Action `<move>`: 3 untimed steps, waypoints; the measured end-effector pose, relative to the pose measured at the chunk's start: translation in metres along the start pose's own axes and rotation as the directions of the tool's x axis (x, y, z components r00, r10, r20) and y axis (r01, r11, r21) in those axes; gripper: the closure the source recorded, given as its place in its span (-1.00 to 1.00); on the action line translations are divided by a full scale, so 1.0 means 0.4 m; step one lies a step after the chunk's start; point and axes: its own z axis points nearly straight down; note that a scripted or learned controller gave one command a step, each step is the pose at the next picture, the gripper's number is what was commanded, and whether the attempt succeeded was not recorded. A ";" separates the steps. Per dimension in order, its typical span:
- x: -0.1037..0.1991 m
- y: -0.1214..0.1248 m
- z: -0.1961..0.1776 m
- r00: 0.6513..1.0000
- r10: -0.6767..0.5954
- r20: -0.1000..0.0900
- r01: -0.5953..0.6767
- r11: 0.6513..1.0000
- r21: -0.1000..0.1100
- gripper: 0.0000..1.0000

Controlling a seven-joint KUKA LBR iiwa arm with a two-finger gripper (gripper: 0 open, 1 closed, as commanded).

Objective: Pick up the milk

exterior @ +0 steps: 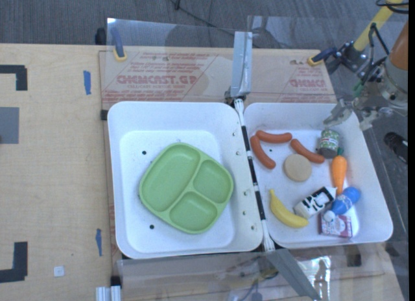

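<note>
Milk (316,202) lay untouched near the right bin's (379,225) front, between banana (286,211) and a pink pack (336,224). We saw the gripper (353,111) well apart at the far corner; its jaws we couldn't tell. Everything remained: reach, grasp, lift.

Milk carton (316,202) beside banana (286,210), seemingly touching.

Bright, even overhead light — soft shadows, faint glare on the clear panel (175,40) — slightly grainy, soft throughout.
</note>
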 end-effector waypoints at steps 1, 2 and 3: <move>0.056 -0.114 0.265 0.996 0.084 0.000 -0.084 0.996 0.000 -1.00; 0.129 -0.245 0.359 0.993 0.120 0.001 -0.120 0.993 -0.007 -1.00; 0.121 -0.243 0.332 0.992 0.125 0.006 -0.125 0.992 -0.013 1.00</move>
